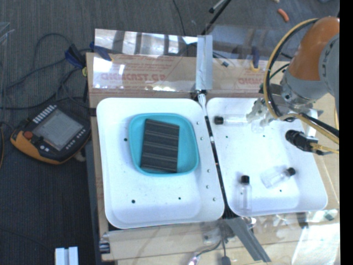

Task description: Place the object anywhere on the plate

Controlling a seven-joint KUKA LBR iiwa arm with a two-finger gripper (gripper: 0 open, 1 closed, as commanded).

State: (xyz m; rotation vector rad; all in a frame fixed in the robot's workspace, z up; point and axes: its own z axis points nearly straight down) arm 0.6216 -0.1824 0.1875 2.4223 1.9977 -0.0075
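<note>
Grey and orange, the arm (314, 54) hangs over the right bin's (309, 200) far right corner. The gripper (263, 110) sits low near that bin's back wall; whether it is spread or pressed together cannot be told, and nothing shows between its tips.

The dark ribbed block (160, 145) lies flat on the teal plate (190, 159) in the left bin (113, 170). Its long axis runs front to back, leaning slightly. It keeps inside the plate's rim, with teal showing on all sides.

In the right bin, clear vials (244, 189) with black caps lie well apart: one near the back, two toward the front. Bare white floor lies between them.
</note>
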